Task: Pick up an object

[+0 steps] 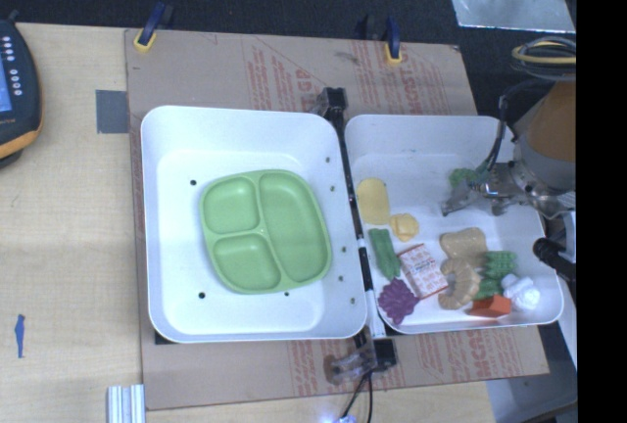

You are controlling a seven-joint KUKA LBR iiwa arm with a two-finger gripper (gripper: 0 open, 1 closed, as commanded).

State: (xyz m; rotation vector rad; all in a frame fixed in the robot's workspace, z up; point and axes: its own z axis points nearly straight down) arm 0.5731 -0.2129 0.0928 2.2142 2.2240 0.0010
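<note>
Camera view: the gripper (pixel 468 194) is being held low over the right bin (pixel 421 132), beside something green (pixel 460 178), its grip perhaps unreadable

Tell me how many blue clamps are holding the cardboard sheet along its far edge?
2. One clamp grips the far left corner of the cardboard; the other clamp sits on the far edge, above the right bin. Others may be hidden elsewhere.
</note>
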